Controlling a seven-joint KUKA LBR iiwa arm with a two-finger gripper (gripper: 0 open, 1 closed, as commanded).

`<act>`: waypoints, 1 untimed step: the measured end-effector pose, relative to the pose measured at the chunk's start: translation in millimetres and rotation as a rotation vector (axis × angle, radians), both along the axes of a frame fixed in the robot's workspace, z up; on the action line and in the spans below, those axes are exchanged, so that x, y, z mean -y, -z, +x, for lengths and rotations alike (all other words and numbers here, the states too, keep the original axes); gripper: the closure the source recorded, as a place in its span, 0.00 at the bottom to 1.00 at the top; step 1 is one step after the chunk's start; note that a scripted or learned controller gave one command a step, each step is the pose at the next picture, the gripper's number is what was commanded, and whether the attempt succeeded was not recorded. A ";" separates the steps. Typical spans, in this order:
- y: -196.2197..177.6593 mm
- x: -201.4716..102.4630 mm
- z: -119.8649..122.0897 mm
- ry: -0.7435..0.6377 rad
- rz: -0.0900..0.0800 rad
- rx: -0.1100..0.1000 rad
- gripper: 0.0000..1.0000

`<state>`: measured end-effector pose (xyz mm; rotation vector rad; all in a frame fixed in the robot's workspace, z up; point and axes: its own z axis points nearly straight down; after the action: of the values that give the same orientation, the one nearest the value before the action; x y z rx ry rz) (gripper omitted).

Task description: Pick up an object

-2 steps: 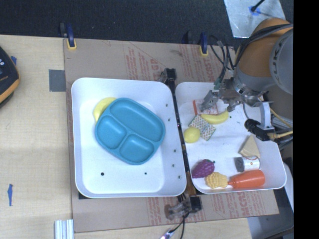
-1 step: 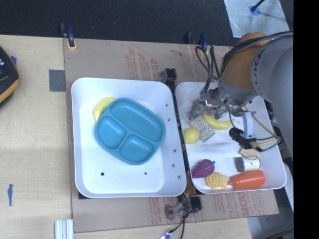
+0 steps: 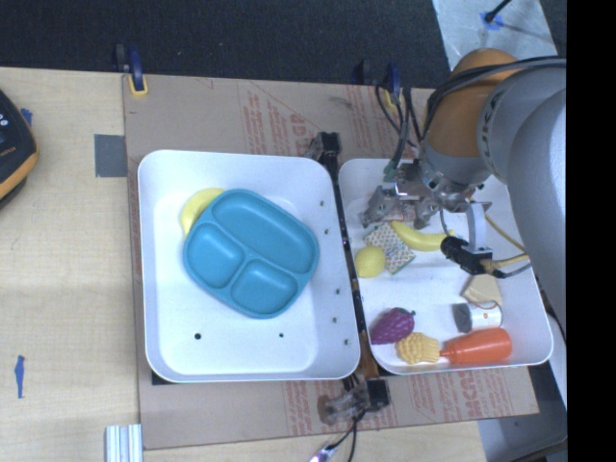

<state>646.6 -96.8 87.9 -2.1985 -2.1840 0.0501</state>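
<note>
Left of the hand (image 3: pixel 402 203), we see a blue divided plate (image 3: pixel 251 251) in the far bin. Just below the hand lie a lemon (image 3: pixel 370 261) and a banana (image 3: pixel 420 236), likely light, smooth plastic toys; we would grip the banana across its middle. How wide the hand stands we cannot tell.

Place: robotics lab bench
Evidence: clamped cardboard sheet (image 3: pixel 241 114), two white bins (image 3: pixel 154 258), loose cables (image 3: pixel 404 114) (toy food for testing)

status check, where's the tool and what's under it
Tool low over right bin, grip state unclear. Banana and lemon right beside it. Blue tray sits in left bin, out of the way.
</note>
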 end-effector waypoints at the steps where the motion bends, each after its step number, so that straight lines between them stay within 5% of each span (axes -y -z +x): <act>1: -4.4 29.3 9.8 -0.009 -0.008 0.051 0.00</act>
<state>656.4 -126.1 92.3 -2.2179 -2.2237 0.0029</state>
